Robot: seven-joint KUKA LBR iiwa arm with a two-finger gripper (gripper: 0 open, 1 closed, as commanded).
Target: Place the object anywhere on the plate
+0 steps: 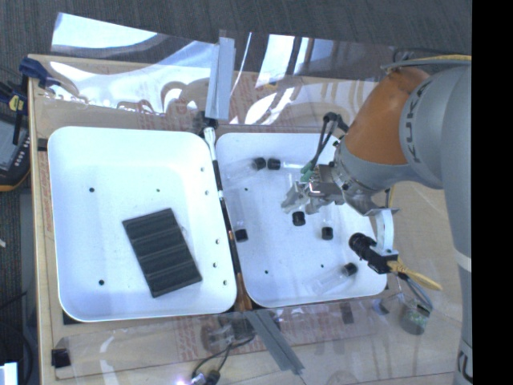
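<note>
Bins sit side by side before you. Your left bin [80,147] holds the dark ribbed plate [161,251], lying flat toward the front. Your right bin [264,283] holds scattered small black pieces: two at the back [266,164], one just under the gripper [298,218], others nearer the front [327,233]. The gripper [303,196] hangs low over this bin; you cannot tell its jaw state or any hold. Judged stage: picking. Next, a secured piece must clear the bins' shared wall [220,207].

The end effector [303,201] is too small and cluttered to tell its finger spacing or contents.
</note>
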